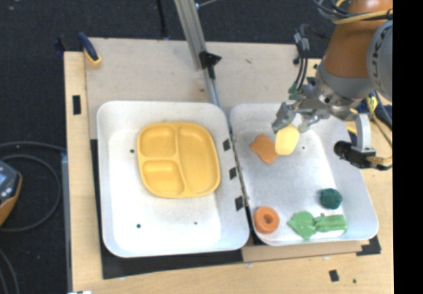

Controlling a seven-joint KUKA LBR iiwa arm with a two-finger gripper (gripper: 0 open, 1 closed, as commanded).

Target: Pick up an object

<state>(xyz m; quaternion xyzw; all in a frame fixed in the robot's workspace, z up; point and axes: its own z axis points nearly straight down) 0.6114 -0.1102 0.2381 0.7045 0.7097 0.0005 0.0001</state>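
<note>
Over the right bin [344,217] my gripper [289,129] is pinching the pale yellow object [286,141] beside the orange block [264,148]; I'm thinking lifting slowly and straight keeps it from slipping

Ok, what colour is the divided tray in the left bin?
Yellow: the divided tray shows plainly in the camera view.
</note>
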